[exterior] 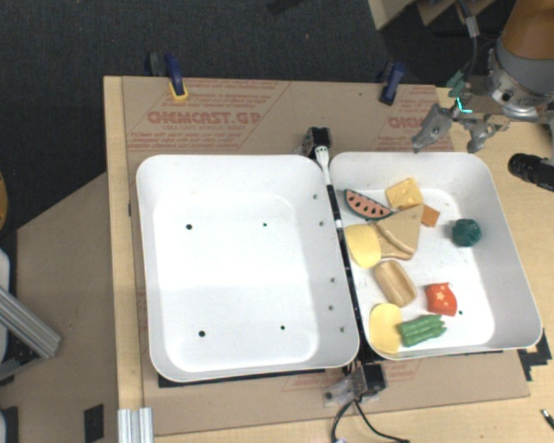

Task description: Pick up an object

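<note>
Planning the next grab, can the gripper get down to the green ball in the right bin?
Probably yes: the green ball sits apart from the other food, nothing above it, and the open gripper hangs above the bin's far rim.

Dark grey carpeted floor [65,35] — fills the top and left of the view. Tan bench board [258,109], printed in faded red lettering — held at its far edge by two blue clamps [173,74]. Aluminium extrusion [18,317] at lower left. Even, diffuse light.
</note>
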`<state>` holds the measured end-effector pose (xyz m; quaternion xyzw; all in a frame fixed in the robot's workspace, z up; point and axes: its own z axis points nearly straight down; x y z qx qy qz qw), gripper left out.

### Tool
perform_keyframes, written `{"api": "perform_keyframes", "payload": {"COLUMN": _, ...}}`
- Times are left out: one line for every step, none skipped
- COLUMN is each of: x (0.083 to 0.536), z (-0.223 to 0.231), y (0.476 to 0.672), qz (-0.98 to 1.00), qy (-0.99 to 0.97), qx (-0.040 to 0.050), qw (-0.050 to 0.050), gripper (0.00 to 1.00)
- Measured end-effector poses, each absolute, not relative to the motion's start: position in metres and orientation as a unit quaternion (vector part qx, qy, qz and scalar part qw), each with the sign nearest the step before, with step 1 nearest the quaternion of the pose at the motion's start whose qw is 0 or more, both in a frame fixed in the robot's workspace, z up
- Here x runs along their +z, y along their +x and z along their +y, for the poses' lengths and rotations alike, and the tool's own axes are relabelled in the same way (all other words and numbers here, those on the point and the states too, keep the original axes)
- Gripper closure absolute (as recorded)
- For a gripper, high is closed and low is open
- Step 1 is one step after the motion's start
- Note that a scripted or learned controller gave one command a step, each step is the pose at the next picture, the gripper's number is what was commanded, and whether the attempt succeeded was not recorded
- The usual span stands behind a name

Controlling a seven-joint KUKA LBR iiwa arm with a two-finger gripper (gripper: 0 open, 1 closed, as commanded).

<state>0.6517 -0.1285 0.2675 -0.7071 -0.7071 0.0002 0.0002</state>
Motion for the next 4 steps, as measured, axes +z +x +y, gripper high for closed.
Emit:
{"api": "perform_keyframes", "payload": {"x": 0.279, "z": -0.128, "y": 0.652, "qz": -0.708, "qy": -0.707, "qx": -0.0008, "qw": -0.001, "gripper": 1.00}}
{"api": "perform_keyframes", "payload": {"x": 0.416, "z": -0.086, "y": 0.650, "qz": -0.709, "qy": -0.705, "qx": -0.0053, "qw": -0.006, "gripper": 1.00}}
{"api": "perform_keyframes", "payload": {"x": 0.546, "z": -0.037, "y": 0.642, "qz": -0.710, "qy": -0.705, "qx": -0.0068, "qw": -0.007, "gripper": 1.00}}
{"api": "perform_keyframes", "payload": {"x": 0.536, "z": 0.006, "y": 0.608, "qz": -0.709, "qy": -0.705, "qx": 0.0001, "qw": 0.001, "gripper": 1.00}}
